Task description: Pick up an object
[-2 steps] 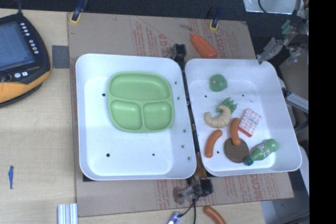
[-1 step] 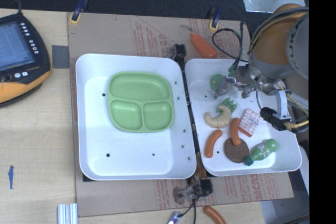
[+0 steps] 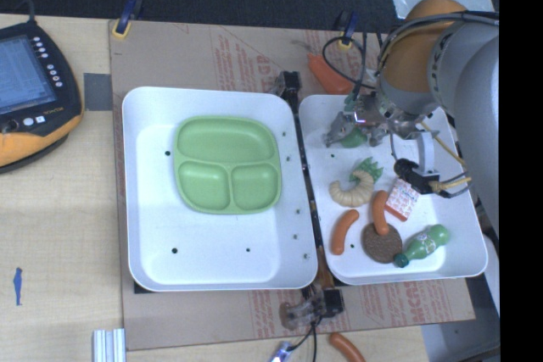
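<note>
Bench: pale wood under a brown cardboard sheet [image 3: 212,55], with dark floor beyond the far edge.
Left bin [image 3: 153,208]: white and shallow, holding a green plate [image 3: 227,164] with three compartments, set toward its far side.
Right bin [image 3: 458,263]: white, just beside the left bin, with the toy food lying in its middle and near half.
Arm [image 3: 462,80]: grey with an orange band, reaching in from the right over the far part of the right bin.
Gripper [image 3: 346,131]: low over the far left corner of the right bin; I cannot tell whether it is apart or together, and nothing shows in it.
Croissant [image 3: 349,192]: pale and curved, near the bin's middle, with a green leafy piece [image 3: 368,168] touching its far end.
Sausages: one orange sausage [image 3: 343,231] toward the near left, a second [image 3: 379,211] just right of it, beside a red-and-white packet [image 3: 404,199].
Cookie [image 3: 382,242]: dark brown disc near the front edge, touching the second sausage's near end.
Bottle [image 3: 422,244]: green, lying on its side just right of the cookie.
Pendant [image 3: 34,93]: orange-and-black control unit with a screen, on the bench at far left.
Strays: an orange piece [image 3: 327,74] on the cardboard beyond the right bin, another [image 3: 346,345] near the front edge.
</note>
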### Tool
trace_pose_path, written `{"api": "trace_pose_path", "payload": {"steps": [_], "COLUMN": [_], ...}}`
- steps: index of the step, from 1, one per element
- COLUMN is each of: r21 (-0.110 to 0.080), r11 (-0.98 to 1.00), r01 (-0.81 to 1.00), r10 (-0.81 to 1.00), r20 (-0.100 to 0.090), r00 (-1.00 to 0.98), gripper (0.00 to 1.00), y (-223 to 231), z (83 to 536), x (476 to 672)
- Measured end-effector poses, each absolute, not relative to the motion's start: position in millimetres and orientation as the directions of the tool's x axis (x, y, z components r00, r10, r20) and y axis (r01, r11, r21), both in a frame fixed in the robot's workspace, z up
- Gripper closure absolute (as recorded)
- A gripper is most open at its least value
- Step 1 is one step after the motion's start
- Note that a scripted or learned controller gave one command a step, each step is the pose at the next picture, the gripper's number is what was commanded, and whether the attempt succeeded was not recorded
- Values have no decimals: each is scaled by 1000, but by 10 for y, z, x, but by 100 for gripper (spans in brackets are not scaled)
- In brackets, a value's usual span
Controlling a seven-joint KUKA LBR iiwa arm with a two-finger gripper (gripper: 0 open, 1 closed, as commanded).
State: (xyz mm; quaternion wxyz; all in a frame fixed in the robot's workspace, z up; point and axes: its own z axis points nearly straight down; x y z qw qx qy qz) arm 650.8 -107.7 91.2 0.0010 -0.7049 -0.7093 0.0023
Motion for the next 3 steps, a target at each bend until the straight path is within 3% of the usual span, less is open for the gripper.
{"api": "trace_pose_path", "payload": {"steps": [1, 2, 3], "r21": [-4, 2, -1], "r11": [5, 10, 5], "r01": [1000, 1000, 1000], "r10": [1000, 1000, 1000], "r20": [-2, -5, 0], "r00": [-6, -10, -5], "gripper": [0, 100, 100], "y": [-1377, -1388, -760], "z": [917, 1053, 1926], "x": [5775, 5802, 5778]}}
